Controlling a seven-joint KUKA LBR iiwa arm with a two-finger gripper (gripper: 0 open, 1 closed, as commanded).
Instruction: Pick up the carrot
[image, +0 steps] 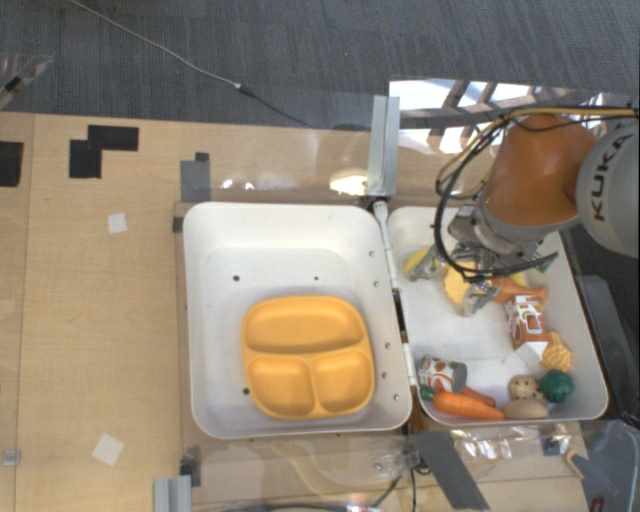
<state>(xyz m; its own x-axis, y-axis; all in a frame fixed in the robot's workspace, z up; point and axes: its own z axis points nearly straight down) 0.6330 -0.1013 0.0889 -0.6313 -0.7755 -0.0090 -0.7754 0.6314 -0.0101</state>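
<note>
Carrot (468, 405) first: it lies at the near edge of the right bin (592, 395), flat, its length running left to right, with a red-and-white can (441, 375) touching it on the far side and a potato-like piece (524, 398) just beside its right end. I read that crowding as the reason any approach will be awkward, since the bin's near wall hems it in on one side and the can on the other. My tool (472, 282) hangs over the far part of the same bin, near a yellow piece (457, 288) and a small carton (524, 322), well apart from the carrot. From this slant the arm's orange band (530, 168) and cables cover the tip, so I cannot tell how the tool is set or whether anything sits in it. On the left, the other bin (215, 250) holds a yellow divided tray (308, 355), upright and centred. I judge the pick not yet begun; the tool needs to come nearer along the bin
</note>
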